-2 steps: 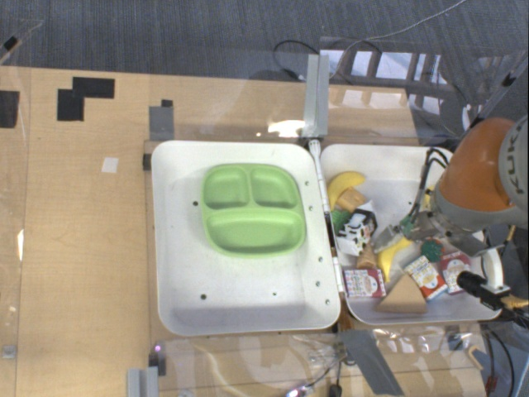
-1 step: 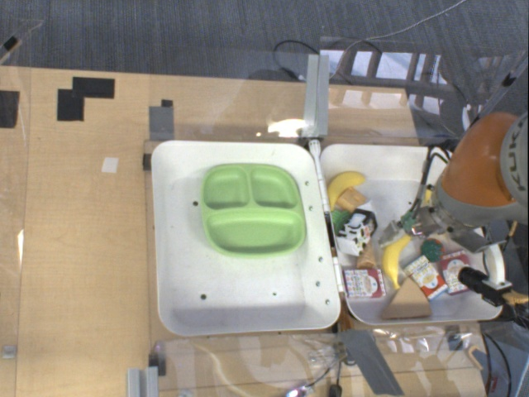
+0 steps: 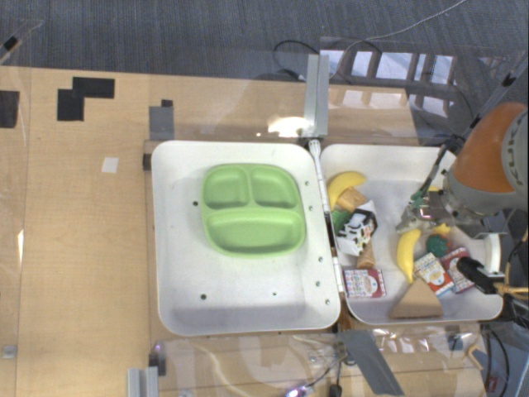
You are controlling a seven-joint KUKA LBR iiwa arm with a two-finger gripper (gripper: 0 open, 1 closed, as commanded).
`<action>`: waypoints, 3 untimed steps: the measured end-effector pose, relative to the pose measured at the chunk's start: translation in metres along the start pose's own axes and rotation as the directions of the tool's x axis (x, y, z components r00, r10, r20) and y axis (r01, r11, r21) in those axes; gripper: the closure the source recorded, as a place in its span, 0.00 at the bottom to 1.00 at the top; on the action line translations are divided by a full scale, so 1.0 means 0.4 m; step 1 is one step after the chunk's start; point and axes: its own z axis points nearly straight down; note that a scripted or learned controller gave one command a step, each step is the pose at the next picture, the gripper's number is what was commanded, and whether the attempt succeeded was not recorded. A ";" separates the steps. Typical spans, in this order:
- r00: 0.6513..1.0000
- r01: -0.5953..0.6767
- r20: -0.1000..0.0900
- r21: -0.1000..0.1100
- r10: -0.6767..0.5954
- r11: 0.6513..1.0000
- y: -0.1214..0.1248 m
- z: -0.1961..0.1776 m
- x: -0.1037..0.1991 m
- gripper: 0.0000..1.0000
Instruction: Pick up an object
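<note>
Before you, a pale wood counter [image 3: 74, 246] with black square markings [image 3: 83, 96], dark grey ribbed carpet floor [image 3: 165, 15] beyond it, a thin white cable [image 3: 430, 19] trailing across, glare on clear sheeting [image 3: 285, 126].

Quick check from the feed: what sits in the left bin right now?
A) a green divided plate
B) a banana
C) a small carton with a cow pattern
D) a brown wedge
A: the green divided plate lies alone in the left bin; the bananas, the carton and the wedge all lie in the right bin.
</note>
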 end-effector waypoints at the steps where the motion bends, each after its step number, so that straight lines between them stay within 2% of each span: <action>1: 1.000 -0.019 -0.001 0.007 0.019 1.000 0.058 -0.302 0.071 1.00; 2: 1.000 0.010 -0.002 0.009 -0.010 1.000 0.121 -0.345 0.148 1.00; 3: 1.000 0.010 -0.002 0.009 -0.010 1.000 0.121 -0.345 0.148 0.00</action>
